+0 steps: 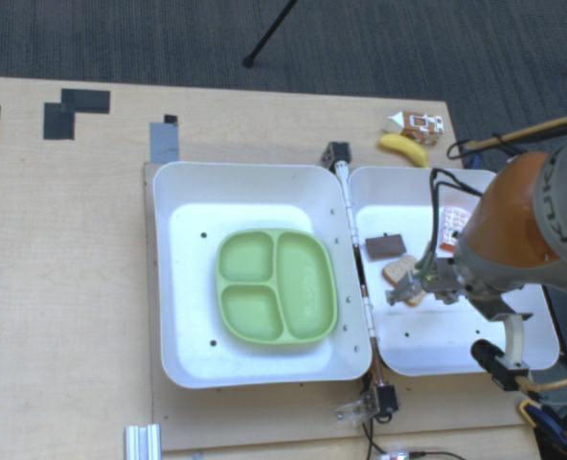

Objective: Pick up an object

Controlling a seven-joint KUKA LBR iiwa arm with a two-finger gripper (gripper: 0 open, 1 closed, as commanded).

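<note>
Two white bins sat side by side. A green plate [276,287] lay in the left bin [183,257]. In the right bin [437,348], the gripper [410,290] hovered over a tan object [396,272] near the left wall, beside a brown block [385,246]; finger spacing could not be told.

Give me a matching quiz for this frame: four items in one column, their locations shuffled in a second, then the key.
Items:
1. green divided plate
2. banana
3. brown rectangular piece
4. gripper

Places:
A. on the bench, beyond the right bin's far edge
B. in the left bin
C. low in the right bin, beside a tan item
D. flat on the right bin's floor, near the divider between the bins

Pairs: 1-B, 2-A, 3-D, 4-C
</note>
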